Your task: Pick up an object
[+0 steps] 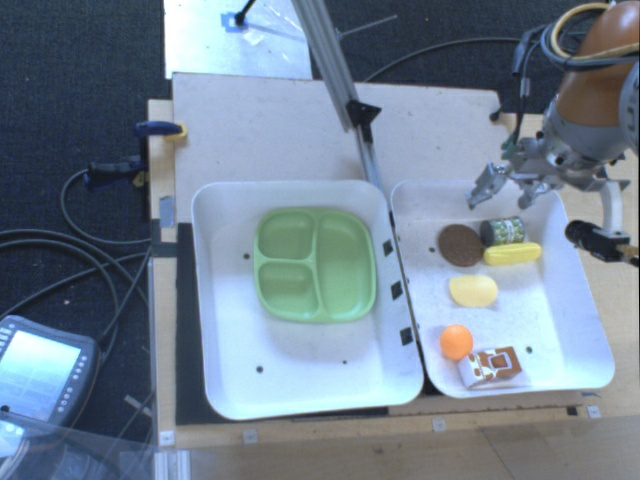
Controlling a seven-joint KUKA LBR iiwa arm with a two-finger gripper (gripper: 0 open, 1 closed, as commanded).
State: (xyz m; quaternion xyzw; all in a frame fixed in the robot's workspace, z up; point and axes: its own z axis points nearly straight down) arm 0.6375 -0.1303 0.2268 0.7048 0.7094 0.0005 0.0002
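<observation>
The right bin holds several small items: a brown round disc, a dark can with a green label, a long yellow piece, a pale yellow lump, an orange ball and a brown-and-white box. My gripper hangs over the far part of this bin, just beyond the can and the disc. Its two fingers stand apart, open, and there is nothing between them.
The left bin carries a green divided plate. A slanted metal pole crosses the bench toward the bins' shared wall. Cables and a pendant lie on the floor at the left.
</observation>
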